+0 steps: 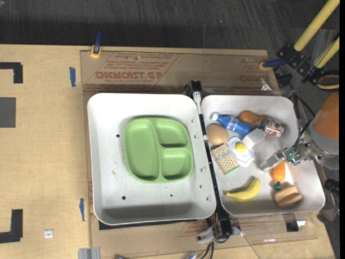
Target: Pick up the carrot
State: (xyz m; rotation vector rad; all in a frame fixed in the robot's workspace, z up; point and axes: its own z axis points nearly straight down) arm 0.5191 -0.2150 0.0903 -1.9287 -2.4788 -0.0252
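The carrot [278, 172], small and orange with a green top, lies in the right bin [310, 185] near its right side. It sits between a banana [243, 190] and a brown bun [287, 196]. My gripper [272, 158] hangs low over the bin just above and to the left of the carrot, close to it or touching it. The arm [328, 124], with its orange band, comes in over the bin's right rim. The carrot rests on the bin floor.
The right bin also holds a blue bottle [232, 124], a bread roll [217, 135], a fried egg [240, 149], a cracker [225, 159] and a can [273, 127]. A green divided plate [159, 149] lies in the left bin [102, 144].
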